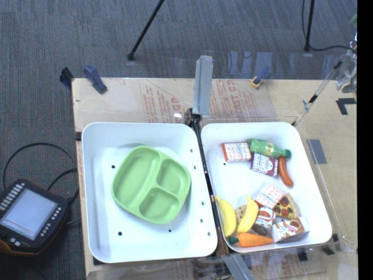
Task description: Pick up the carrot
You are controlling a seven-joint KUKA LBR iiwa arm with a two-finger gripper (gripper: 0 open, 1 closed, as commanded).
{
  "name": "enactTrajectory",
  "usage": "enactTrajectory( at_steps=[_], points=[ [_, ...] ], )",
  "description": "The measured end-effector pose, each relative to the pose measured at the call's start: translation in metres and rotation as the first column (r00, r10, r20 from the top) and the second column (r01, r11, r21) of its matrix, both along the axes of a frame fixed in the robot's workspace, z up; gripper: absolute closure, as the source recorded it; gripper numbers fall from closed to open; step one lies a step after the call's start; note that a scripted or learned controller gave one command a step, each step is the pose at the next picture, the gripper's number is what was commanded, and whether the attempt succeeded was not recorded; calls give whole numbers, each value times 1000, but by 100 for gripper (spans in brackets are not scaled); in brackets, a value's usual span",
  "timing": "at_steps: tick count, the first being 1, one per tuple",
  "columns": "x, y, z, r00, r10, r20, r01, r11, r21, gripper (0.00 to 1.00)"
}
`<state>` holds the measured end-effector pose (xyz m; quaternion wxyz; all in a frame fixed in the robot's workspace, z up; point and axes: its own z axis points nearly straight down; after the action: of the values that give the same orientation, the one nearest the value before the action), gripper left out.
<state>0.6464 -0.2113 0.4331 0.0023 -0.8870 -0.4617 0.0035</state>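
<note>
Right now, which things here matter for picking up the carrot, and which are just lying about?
For the job:
carrot
right bin

Lying about:
bananas
green bottle
sausage
pizza slice
green plate
left bin

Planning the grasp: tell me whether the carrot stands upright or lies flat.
Lying flat. The carrot rests lengthwise against the right bin's near wall, beside the bananas.

The carrot [254, 240] lies along the near edge of the right bin [309, 156], beside two bananas [238, 214]. A sausage [285, 171] and green bottle [269, 148] sit toward its far edge. A green divided plate [151, 184] fills the left bin [96, 156].
</note>
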Motion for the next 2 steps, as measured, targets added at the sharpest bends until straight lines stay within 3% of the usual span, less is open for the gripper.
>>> enactTrajectory(
  at_steps=[1, 2],
  points=[
    [0, 1, 0, 1000, 1, 0, -1, 1000, 0, 0],
    [3, 4, 5, 1000, 11, -9, -10, 1000, 1, 100]
  ],
)
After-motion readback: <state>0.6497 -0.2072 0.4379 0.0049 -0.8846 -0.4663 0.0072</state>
